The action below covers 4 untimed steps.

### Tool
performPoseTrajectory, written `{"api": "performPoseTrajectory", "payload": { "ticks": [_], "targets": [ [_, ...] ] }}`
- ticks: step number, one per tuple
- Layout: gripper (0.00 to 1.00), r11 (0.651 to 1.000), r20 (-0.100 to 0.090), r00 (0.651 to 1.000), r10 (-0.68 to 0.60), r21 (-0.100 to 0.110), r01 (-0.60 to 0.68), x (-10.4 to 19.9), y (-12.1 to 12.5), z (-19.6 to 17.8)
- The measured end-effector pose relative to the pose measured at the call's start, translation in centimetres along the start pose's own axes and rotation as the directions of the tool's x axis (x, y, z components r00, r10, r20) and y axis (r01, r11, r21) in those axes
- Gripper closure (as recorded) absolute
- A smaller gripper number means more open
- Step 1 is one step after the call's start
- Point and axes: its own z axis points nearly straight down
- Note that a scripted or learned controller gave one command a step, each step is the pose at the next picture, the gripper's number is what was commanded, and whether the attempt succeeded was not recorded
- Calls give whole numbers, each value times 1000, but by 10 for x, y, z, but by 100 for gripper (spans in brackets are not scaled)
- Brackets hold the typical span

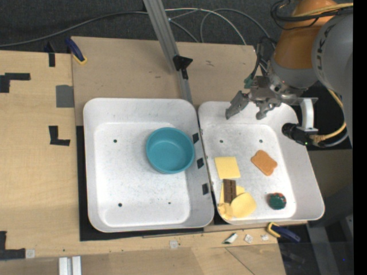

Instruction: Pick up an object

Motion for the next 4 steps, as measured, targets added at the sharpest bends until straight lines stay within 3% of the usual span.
{"api": "performPoseTrajectory", "payload": {
  "ticks": [1, 4],
  "targets": [
    [0, 1000, 0, 1000, 0, 0, 0, 0, 0, 0],
    [0, 1000, 1, 1000, 1, 5, -1, -2, -5, 144]
  ]
}}
